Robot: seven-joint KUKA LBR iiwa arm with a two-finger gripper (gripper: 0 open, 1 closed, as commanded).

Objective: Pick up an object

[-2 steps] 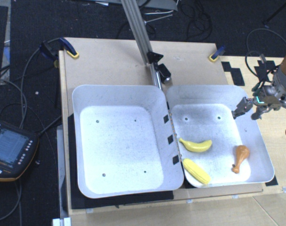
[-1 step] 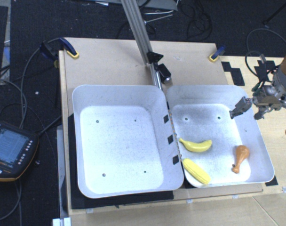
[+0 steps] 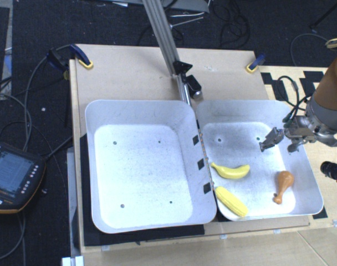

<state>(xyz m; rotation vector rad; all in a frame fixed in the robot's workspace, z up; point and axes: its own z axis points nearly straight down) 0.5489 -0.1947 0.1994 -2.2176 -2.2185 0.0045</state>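
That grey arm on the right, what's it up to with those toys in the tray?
It is meant to pick something up. The gripper hangs over the right bin with nothing between its fingers. Below it lie a yellow banana, a yellow corn cob at the bin's near edge, and a brown drumstick. None is lifted yet.

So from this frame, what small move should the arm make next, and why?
Probably shift the tool toward the camera and lower it over the drumstick. The tool hangs above the right bin's bare floor, holding nothing, and the drumstick lies apart from the banana and the corn cob, which sit closer to the bin's edge.
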